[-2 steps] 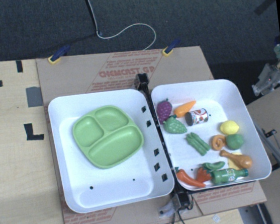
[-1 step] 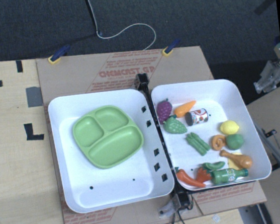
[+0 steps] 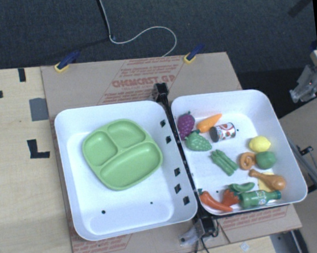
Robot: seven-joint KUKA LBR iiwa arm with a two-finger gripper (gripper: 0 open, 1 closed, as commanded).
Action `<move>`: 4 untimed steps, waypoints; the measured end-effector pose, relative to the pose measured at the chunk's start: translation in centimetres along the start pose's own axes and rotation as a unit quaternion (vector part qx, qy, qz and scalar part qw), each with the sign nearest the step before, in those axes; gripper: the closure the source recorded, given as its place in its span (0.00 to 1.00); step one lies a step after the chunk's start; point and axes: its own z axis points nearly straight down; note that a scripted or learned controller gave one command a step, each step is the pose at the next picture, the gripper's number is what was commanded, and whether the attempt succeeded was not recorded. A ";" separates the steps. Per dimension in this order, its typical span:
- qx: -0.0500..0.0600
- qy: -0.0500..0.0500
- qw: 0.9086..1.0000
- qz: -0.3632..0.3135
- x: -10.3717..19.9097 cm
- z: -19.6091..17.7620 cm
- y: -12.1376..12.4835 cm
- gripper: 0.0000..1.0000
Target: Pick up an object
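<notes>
The toy foods, among them a lemon and a green bottle, are lying in the right bin, well apart from the gripper hanging at the frame's right edge; its grip I cannot tell. A green plate is sitting in the left bin. Red print on the cardboard is reading upside down, illegible.

A small part of the robot was seen at the right edge of the camera view. It was made up of pale grey and off-white angular pieces, with darker grey shading between them. A narrow, lighter strip was seen rising from its top. Its outline was blurred, and no screws, cables or markings could be made out on it.
</notes>
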 end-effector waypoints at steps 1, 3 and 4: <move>0.000 -0.001 1.000 0.000 0.0 -1.0 0.0 1.00; 0.000 -0.001 1.000 0.000 -0.1 -3.0 0.1 1.00; 0.000 -0.002 1.000 0.000 -0.1 -4.0 0.2 1.00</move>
